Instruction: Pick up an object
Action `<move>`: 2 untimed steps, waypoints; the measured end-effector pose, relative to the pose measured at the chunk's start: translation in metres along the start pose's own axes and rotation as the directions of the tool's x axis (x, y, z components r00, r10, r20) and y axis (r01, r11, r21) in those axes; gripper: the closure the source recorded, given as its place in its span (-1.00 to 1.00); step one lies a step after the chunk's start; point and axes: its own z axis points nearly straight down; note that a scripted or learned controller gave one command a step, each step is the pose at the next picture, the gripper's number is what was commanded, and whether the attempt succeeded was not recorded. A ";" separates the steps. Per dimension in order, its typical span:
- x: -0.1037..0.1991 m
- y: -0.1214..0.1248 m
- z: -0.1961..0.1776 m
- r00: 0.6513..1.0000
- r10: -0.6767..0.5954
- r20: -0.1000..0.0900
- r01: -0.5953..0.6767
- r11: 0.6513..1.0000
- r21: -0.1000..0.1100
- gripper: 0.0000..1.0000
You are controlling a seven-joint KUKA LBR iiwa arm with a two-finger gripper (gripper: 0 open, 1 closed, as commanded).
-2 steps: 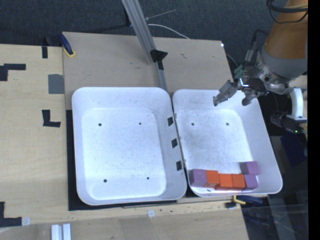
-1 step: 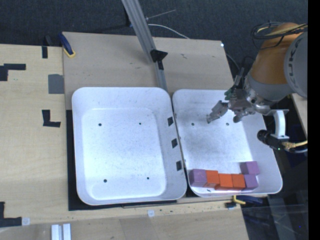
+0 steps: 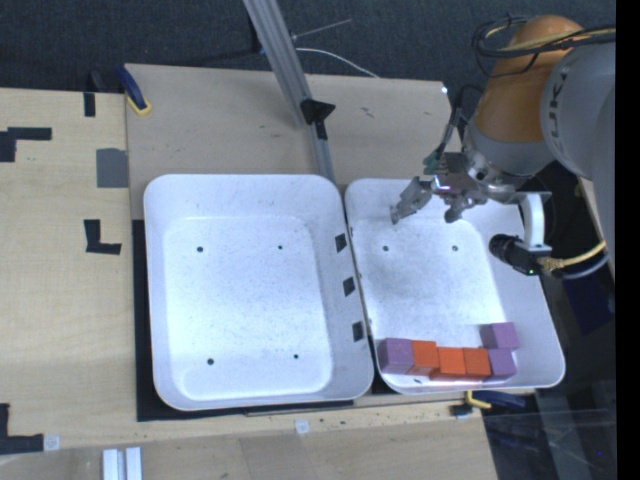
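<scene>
Gripper [image 3: 430, 205] hangs over the far end of the right bin [image 3: 440, 268], fingers spread apart w/ nothing between them. Blocks sit well apart from it, along the bin's near edge: purple block [image 3: 398, 354], orange blocks [image 3: 450, 360], two more purple blocks [image 3: 500, 348] stacked at the right corner.

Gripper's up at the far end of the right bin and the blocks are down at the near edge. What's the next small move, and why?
Probably carry the gripper toward the near edge, over the purple and orange blocks. It hangs open above bare floor at the right bin's far end, with nothing between its fingers.
</scene>
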 end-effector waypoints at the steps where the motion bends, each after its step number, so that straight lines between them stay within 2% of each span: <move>1: 0.038 0.019 -0.013 1.000 0.000 0.000 0.000 1.000 0.000 -1.00; 2: 0.107 0.042 0.027 1.000 -0.002 -0.001 0.002 1.000 0.005 -1.00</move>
